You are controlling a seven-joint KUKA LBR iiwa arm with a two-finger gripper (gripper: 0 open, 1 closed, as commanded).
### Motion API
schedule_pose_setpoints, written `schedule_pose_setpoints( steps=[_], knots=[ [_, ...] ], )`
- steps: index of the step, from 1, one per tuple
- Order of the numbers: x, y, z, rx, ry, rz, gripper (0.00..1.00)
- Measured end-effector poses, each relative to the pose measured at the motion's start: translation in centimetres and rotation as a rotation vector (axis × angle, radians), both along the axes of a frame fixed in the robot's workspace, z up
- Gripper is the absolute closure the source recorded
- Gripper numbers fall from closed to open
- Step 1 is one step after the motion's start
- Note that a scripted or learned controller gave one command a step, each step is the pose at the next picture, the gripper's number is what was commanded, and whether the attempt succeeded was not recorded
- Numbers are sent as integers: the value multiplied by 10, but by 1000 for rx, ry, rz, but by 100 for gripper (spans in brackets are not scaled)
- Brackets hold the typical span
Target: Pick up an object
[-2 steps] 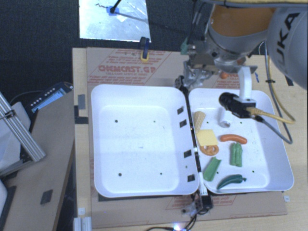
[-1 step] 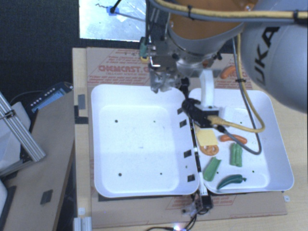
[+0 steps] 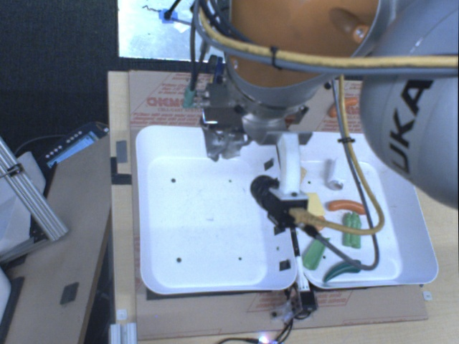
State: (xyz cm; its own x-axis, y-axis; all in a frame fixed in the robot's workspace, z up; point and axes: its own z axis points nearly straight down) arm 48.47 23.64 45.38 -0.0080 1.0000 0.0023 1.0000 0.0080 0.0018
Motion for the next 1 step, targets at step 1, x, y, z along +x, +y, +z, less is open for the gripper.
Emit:
schedule_pose_setpoints(
  steps=[1],
  knots=[
    [55,-13,-4,-1,-3,-8,100]
  ],
)
